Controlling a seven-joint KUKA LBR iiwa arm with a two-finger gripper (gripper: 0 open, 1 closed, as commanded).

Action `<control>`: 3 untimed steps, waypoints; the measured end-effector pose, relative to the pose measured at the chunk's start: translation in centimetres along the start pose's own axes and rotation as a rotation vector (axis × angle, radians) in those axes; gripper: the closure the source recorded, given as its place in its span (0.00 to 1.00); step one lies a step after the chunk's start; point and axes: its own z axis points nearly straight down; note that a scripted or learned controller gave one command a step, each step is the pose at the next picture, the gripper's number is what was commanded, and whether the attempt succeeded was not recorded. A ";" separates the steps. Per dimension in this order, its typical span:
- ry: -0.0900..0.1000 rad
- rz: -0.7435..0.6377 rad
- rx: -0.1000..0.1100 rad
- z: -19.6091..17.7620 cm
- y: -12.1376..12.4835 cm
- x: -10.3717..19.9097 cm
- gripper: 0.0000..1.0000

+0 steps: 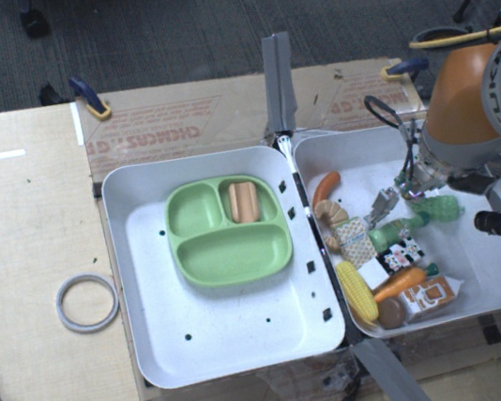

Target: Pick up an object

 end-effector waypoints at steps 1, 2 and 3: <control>-0.002 0.044 -0.003 -2.7 2.0 -0.2 0.00; -0.001 0.085 -0.001 -3.3 -3.3 -2.4 0.00; -0.003 -0.210 -0.003 -10.8 -5.8 -3.8 0.00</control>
